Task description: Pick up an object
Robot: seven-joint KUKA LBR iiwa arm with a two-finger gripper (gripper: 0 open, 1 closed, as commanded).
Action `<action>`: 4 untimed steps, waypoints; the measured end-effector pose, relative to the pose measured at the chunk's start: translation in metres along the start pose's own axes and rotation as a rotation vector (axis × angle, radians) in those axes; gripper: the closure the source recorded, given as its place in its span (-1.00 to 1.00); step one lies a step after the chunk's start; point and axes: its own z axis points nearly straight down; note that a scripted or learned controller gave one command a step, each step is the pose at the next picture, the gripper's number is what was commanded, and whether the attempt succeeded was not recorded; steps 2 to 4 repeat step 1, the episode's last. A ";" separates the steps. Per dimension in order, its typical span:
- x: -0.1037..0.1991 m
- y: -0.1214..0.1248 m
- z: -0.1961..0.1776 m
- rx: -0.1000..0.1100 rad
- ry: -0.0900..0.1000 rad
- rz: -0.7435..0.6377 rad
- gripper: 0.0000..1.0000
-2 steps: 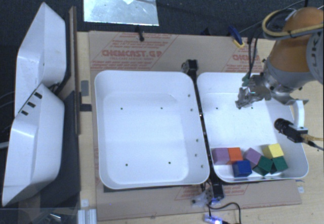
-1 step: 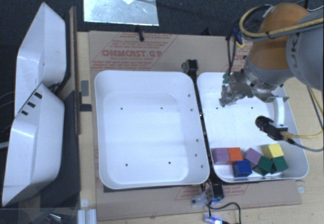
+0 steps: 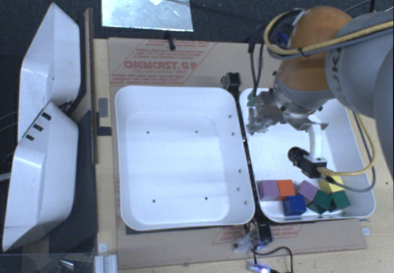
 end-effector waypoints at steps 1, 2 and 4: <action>0.053 0.005 0.002 0.000 0.000 0.001 1.00; 0.053 0.005 0.002 0.000 0.000 0.001 1.00; 0.053 0.005 0.002 0.000 0.000 0.001 1.00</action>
